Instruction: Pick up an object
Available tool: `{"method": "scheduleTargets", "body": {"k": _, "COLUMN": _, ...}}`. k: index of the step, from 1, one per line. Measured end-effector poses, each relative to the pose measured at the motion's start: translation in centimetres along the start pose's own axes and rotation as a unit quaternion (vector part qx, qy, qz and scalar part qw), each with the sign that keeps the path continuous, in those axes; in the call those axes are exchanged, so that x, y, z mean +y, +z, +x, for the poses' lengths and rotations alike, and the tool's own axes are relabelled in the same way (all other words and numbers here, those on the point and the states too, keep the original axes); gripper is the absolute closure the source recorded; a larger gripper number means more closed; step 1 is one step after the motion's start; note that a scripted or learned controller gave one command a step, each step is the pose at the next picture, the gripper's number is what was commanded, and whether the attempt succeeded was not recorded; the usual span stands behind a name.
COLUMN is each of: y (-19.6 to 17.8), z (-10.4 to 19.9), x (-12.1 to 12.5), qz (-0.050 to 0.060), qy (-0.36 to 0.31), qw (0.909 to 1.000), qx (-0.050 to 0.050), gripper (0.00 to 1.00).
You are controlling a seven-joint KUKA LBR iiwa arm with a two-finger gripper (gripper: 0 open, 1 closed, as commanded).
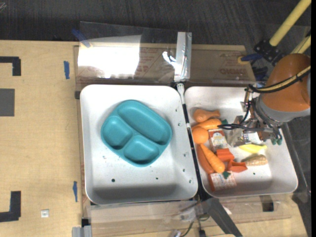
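The right bin holds a heap of toy food: a long carrot, an orange ball, an orange piece at the back, a small printed box, a red packet, a yellow banana-like piece and a tan bread-like piece. My gripper hangs low over the middle of this heap, just above the yellow piece and beside the printed box. The arm's grey wrist and orange band come in from the right.
The left bin carries a teal divided plate. A clear plastic sheet and a taped metal strip stand behind the bins. Yellow poles cross the upper right corner. Bare bench board lies to the left.
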State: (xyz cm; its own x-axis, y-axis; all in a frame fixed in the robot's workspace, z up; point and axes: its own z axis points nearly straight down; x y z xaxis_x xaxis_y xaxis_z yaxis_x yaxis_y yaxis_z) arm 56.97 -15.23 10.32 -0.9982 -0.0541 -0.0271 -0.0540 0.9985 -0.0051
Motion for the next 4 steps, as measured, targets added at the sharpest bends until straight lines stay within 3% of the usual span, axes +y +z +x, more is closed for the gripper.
{"method": "scheduleTargets", "body": {"k": 1, "y": -12.7, "z": -4.2, "x": 7.5, "qz": -0.002, "qy": 0.02, "qw": 0.9998, "qx": 0.003, "gripper": 1.0}}
{"method": "scheduleTargets", "body": {"k": 2, "y": -15.5, "z": -7.3, "x": 12.6, "qz": -0.003, "qy": -0.006, "qw": 1.0, "qx": 0.007, "gripper": 1.0}}
{"method": "scheduleTargets", "body": {"k": 3, "y": -13.6, "z": -11.1, "x": 16.9, "qz": -0.004, "qy": 0.006, "qw": 0.9999, "qx": 0.009, "gripper": 1.0}}
{"method": "scheduleTargets", "body": {"k": 4, "y": -13.5, "z": -10.7, "x": 7.8, "qz": -0.003, "qy": -0.177, "qw": 0.9841, "qx": 0.007, "gripper": 1.0}}
